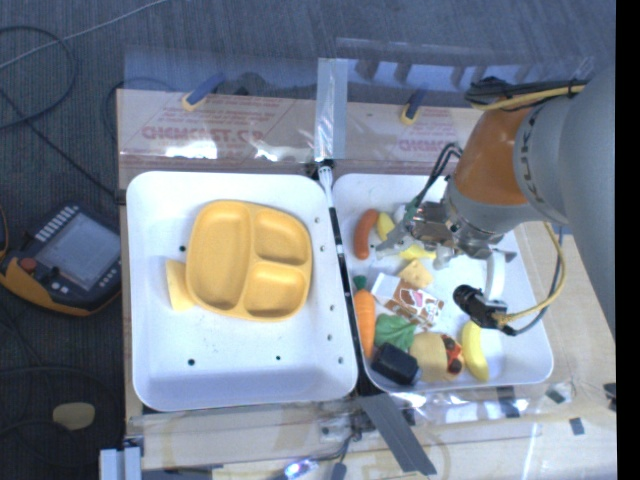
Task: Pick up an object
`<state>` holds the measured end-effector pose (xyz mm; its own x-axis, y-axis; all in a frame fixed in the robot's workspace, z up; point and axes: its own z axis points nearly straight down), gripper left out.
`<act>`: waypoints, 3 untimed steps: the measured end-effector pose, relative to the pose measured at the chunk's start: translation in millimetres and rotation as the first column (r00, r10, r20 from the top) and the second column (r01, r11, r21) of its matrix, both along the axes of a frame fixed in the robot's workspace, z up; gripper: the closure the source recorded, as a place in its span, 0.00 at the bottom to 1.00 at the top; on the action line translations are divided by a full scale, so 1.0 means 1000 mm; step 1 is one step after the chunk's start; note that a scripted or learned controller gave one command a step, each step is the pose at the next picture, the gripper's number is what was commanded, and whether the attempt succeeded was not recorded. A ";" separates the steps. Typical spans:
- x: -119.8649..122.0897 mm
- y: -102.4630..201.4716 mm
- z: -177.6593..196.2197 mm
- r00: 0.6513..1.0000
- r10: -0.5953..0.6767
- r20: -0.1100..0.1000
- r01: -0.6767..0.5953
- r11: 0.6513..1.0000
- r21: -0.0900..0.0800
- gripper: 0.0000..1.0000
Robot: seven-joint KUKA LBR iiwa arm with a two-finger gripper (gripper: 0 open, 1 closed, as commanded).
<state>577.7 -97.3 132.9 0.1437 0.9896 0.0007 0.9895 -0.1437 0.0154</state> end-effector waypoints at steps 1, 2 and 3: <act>0.063 -0.011 -0.044 1.000 0.020 -0.007 -0.020 1.000 0.000 0.00; 0.063 -0.010 -0.034 1.000 0.021 -0.007 -0.021 1.000 -0.001 1.00; 0.073 0.046 0.051 0.999 -0.036 -0.016 0.036 0.999 -0.001 1.00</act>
